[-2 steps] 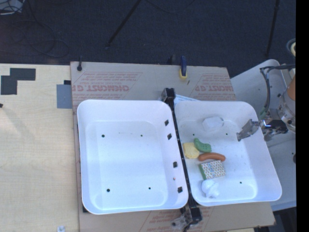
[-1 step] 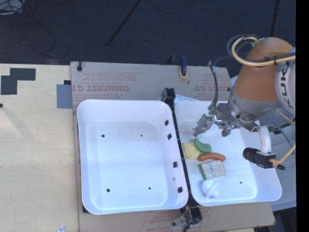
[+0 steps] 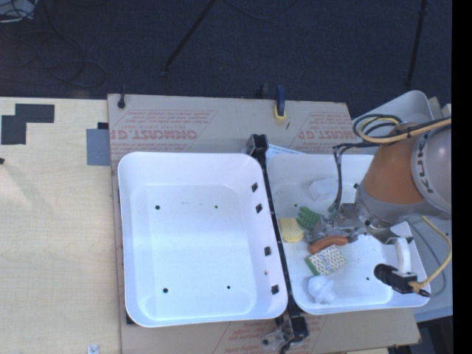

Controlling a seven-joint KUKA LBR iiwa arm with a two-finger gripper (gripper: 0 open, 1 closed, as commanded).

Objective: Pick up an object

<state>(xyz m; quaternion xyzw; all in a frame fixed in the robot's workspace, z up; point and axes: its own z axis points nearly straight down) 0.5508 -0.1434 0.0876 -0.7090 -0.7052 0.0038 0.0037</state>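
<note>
Two white bins (image 3: 193,169), one green toy (image 3: 308,216), one yellow piece (image 3: 291,231), one orange piece (image 3: 329,243), one patterned block (image 3: 327,259)
</note>
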